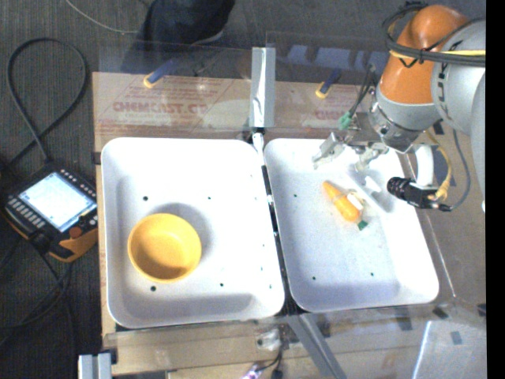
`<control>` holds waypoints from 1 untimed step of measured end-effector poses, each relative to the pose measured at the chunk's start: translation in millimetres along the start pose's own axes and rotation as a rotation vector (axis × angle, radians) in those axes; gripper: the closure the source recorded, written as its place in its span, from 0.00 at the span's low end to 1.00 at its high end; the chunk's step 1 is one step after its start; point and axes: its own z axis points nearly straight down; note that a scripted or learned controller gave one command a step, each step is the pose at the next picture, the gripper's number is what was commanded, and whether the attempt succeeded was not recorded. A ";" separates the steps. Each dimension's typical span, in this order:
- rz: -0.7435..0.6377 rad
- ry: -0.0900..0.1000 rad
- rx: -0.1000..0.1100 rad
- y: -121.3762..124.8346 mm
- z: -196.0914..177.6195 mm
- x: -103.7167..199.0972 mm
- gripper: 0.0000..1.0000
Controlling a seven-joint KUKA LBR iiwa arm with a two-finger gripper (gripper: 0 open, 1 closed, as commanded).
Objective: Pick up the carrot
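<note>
A small orange carrot with a green stub at its lower right end lies on the floor of the right bin, toward its upper middle. My gripper hangs above the bin's far part, up and slightly right of the carrot. Its two pale fingers are spread apart, with nothing between them. There is a clear gap between the fingertips and the carrot.
A yellow bowl sits in the left bin, lower left. A black cylindrical part of the arm sticks out over the right bin's right rim. A divider post stands between the bins at the back.
</note>
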 end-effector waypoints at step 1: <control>-0.158 -0.009 -0.011 3.6 107.0 -38.3 0.00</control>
